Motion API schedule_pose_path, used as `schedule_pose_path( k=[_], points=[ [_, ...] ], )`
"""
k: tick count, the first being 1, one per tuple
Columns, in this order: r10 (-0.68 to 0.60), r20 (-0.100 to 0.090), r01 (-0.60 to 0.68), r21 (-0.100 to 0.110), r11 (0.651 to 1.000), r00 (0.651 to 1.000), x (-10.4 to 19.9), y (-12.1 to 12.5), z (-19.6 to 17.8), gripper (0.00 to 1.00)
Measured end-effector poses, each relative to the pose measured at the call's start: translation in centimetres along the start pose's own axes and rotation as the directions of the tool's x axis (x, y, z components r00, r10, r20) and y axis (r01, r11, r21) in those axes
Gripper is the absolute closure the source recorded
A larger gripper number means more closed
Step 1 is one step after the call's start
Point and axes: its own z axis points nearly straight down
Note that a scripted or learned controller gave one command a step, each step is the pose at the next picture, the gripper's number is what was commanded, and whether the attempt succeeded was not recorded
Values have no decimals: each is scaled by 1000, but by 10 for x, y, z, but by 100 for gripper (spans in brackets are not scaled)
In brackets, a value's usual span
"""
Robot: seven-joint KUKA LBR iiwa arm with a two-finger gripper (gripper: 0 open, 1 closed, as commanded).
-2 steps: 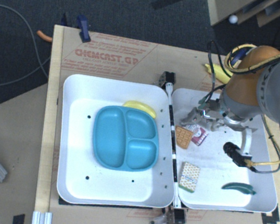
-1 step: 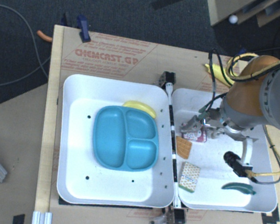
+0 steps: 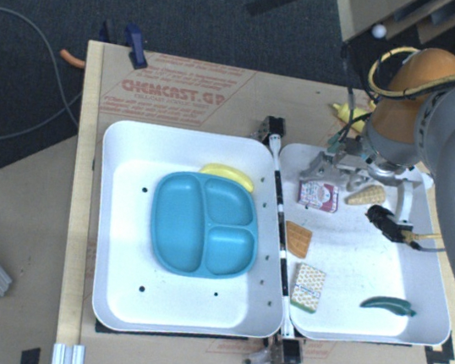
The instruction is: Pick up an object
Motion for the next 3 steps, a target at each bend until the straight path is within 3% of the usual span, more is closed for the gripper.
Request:
schedule_pose_path(
  k=[1,2,3],
  points=[
    [0,-1,0,11,1000,1000,16,-3,4,0],
    [2,-1,-2,13,1000,1000,-11,-21,4,0],
    [2,-1,-2,10,1000,1000,-11,-20,-6,100]
  ],
)
